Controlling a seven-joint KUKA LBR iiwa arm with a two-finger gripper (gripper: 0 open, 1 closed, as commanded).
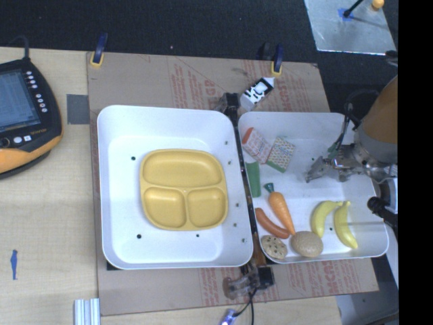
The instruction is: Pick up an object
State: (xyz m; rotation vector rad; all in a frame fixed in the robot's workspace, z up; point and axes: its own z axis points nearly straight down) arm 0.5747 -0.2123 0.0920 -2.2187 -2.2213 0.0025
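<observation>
The gripper [316,171] is seen over the right bin [304,122], fingers spread apart with nothing held between them. Below it lie two bananas [335,223], a carrot [280,210], a sausage [271,223], a potato [307,244] and a cookie [274,247].

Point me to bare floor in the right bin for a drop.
Right bin: bare patch in the middle, between the patterned packet, the carrot and the bananas, just left of the tool. The front-left corner is crowded: sausage, cookie, potato.
</observation>
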